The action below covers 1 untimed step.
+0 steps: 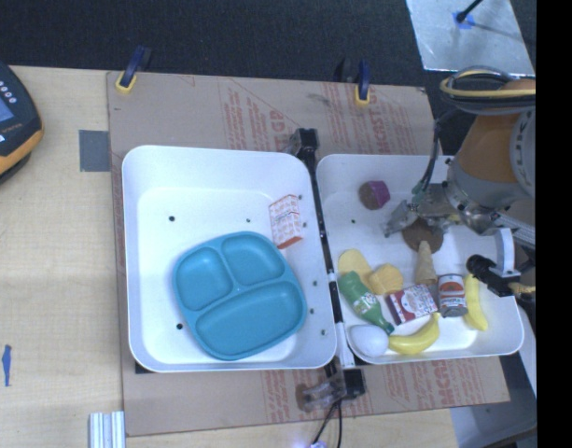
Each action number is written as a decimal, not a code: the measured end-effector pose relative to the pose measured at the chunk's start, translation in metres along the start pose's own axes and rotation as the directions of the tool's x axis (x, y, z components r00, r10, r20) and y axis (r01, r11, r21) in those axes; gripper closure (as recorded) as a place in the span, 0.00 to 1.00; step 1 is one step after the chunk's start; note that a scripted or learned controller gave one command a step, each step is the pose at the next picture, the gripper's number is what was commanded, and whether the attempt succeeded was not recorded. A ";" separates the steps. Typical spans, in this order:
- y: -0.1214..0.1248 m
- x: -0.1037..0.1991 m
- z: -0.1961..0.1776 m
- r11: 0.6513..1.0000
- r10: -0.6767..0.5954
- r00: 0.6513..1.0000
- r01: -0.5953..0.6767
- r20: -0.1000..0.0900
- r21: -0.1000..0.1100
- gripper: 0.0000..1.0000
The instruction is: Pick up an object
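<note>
Two white bins (136,250), one blue tray (239,294), two bananas (416,339)

Gripper (418,215) fingertips too blurred to read, brown object (424,236) directly under it partly hidden, arm (495,152) behind it cut off.

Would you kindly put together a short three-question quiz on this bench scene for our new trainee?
1. True or false: the blue divided plate lies in the left bin.
2. Which sits nearest the gripper? A) purple object B) white egg C) small carton
3. Fill in: the green bottle lies in the ___ bin.

Key: 1 true; 2 A; 3 right.
</note>
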<state>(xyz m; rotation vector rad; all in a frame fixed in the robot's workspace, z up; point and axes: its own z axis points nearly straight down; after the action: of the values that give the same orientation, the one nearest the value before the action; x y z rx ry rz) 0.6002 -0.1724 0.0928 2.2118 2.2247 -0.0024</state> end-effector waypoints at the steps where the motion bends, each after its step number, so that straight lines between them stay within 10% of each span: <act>1: 0.002 -0.002 -0.014 1.000 -0.001 1.000 0.001 0.004 -0.007 1.00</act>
<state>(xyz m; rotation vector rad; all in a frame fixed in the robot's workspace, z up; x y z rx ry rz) 0.6019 -0.1746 0.1069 2.2047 2.2204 0.0012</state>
